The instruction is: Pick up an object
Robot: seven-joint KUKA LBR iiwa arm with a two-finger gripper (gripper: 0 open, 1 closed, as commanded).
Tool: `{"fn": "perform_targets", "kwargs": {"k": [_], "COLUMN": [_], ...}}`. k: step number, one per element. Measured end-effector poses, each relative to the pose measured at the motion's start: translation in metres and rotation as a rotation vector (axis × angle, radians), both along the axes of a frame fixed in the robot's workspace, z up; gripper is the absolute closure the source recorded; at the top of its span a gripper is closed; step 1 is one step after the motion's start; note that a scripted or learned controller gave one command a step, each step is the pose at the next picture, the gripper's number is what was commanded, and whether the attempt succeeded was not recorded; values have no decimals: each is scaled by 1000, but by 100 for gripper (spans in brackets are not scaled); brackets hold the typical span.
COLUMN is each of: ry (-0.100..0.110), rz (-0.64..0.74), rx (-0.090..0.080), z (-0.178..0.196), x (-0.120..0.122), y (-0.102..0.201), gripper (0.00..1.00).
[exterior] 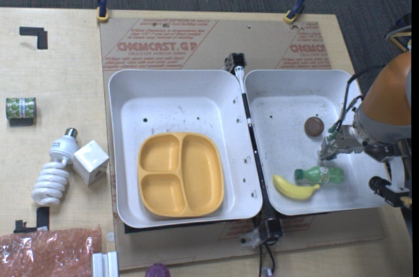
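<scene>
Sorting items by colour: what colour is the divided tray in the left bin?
Yellow-orange tray, clearest in the camera view.

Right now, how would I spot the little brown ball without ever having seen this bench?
Find the right-hand white bin. Its lower part holds a banana and a green bottle; the brown ball lies apart above them, the bin's one round, dark thing.
</scene>
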State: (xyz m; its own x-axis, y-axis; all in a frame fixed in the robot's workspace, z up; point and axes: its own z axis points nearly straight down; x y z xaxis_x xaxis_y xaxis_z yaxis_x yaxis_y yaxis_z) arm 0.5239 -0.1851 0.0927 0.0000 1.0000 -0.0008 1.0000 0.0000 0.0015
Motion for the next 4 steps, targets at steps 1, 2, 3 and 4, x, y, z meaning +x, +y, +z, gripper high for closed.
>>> {"fn": "perform_targets", "kwargs": {"k": [1,2,3,4], "ry": [0,2,-1,0], "rz": [0,-1,-3,2], "rx": [0,1,0,0], "z": [0,-1,9,100], "x": [0,-45,-44,-13], "y": [0,57,56,156], "gripper": [0,0,100,100]}}
